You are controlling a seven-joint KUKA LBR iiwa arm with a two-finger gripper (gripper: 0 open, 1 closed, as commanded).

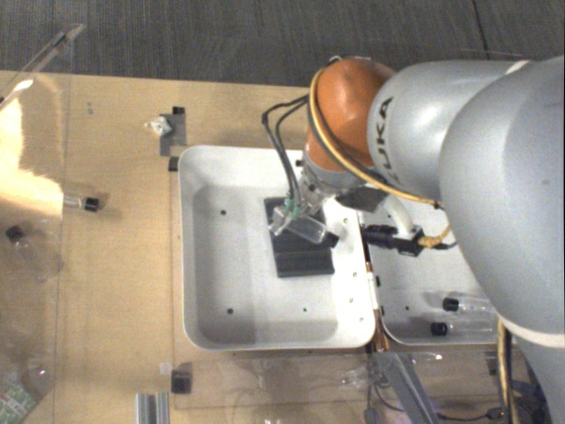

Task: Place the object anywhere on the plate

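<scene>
While I watched from my station, the claw [290, 212] sat over a flat, dark, ridged rectangular plate [303, 253] in the left white bin [212, 307], toward its two o'clock corner. Something clear and glassy [309, 229] lay at its tip; whether it was gripped, I couldn't tell. The glossy grey arm [459, 148] read "KUKA".
</scene>
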